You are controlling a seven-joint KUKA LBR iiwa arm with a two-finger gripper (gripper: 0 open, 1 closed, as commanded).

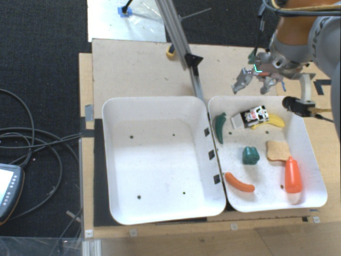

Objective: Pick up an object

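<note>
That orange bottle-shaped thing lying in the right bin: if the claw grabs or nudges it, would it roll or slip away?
Probably a bit of both. The orange bottle lies on its side and looks rounded, so a nudge could roll it. Its surface looks smooth and glossy, so fingers might slip. It rests near the right bin wall beside the bread slice, which could crowd the gripper.

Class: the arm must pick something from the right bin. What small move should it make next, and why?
Probably lower the gripper toward the black-and-white box lying against the yellow banana: it hovers above the right white bin's far rim, holding nothing.
</note>
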